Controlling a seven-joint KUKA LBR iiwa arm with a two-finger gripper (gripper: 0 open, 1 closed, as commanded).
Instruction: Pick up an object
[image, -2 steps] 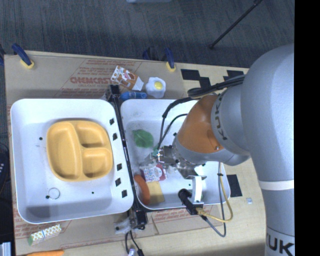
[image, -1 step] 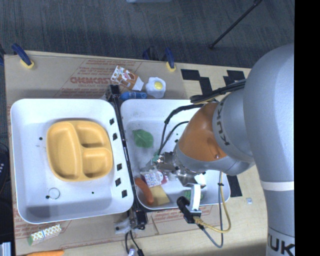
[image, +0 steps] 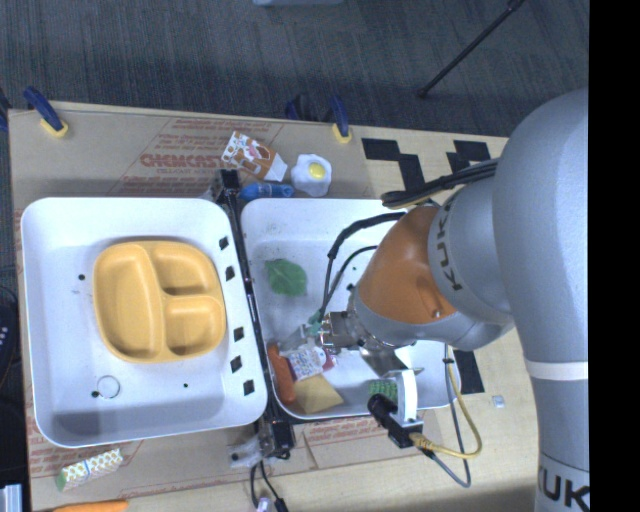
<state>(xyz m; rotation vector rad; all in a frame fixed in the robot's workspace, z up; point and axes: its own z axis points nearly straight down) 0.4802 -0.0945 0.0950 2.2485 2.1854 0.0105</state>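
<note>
**Dev:** Right bin (image: 262, 225), lower-left corner: that was where the cluster sat. A small white packet with red print (image: 305, 360), an orange carrot-like piece (image: 281, 372) touching its left side, a tan wedge (image: 320, 396) just below it.

**Ops:** Pincer?

**Dev:** Pincer (image: 322, 333) was right over the packet, at its upper edge. Fingers hidden by the wrist and cabling, so I couldn't tell if it was released or clenched. Nothing visibly between them.

**Ops:** Anything else in that bin?

**Dev:** Green leafy item (image: 287, 277) further up, apart from the cluster.

**Ops:** Left bin?

**Dev:** Left bin (image: 40, 300) held a yellow divided tray (image: 160, 298), flat, roughly centred.

**Ops:** Outside the bins?

**Dev:** On the counter (image: 90, 140) behind the right bin: a printed snack pack (image: 245, 153), a blue item (image: 266, 190), a white-and-yellow egg-like piece (image: 312, 173).
</note>
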